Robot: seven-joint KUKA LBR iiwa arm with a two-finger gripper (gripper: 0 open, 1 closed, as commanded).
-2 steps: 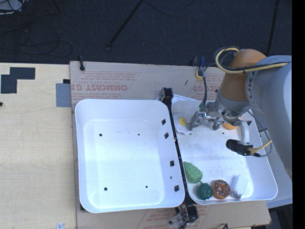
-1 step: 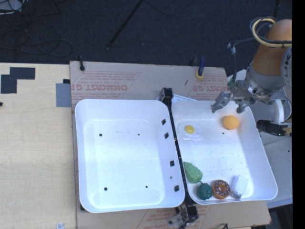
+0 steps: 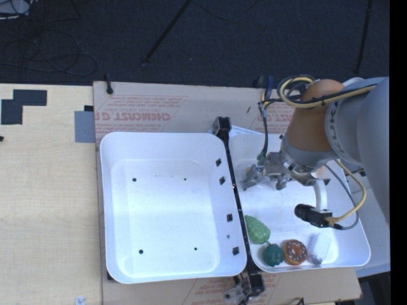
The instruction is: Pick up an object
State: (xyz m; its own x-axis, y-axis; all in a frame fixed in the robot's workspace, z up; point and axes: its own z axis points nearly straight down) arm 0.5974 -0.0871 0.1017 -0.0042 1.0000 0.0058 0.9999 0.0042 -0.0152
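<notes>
We see the arm [image 3: 331, 129] reaching into the right bin [image 3: 362, 250] from the right, with the gripper [image 3: 266, 175] hanging over that bin's upper left part, close to the divider [image 3: 230, 183] between the two bins. We cannot tell whether the jaws are apart or together; nothing shows between them.

The things to pick lie along the near edge of the right bin: a pale green lump [image 3: 257, 229], a dark teal ball [image 3: 273, 254] just beside it, a brown donut [image 3: 294, 251] next to the ball, and a white piece [image 3: 320, 246] near the donut. All are well apart from the gripper.

We judge several risks from here. The gripper sits near the divider, so a descent there could close on bare bin floor. The lump, ball and donut are crowded, so fingers coming down on one may push a neighbour or pinch two at once. The ball may roll away under a glancing touch. The white piece blends with the bin and looks flat, which may make it hard to catch. The yellow cable [image 3: 356, 199] loops low beside the wrist and could snag.

The left bin [image 3: 114, 170] is white with a few dark dots. Both bins rest on cardboard [image 3: 159, 110] over a light wooden bench [image 3: 44, 202]; dark carpet [image 3: 191, 30] with cables lies beyond.
</notes>
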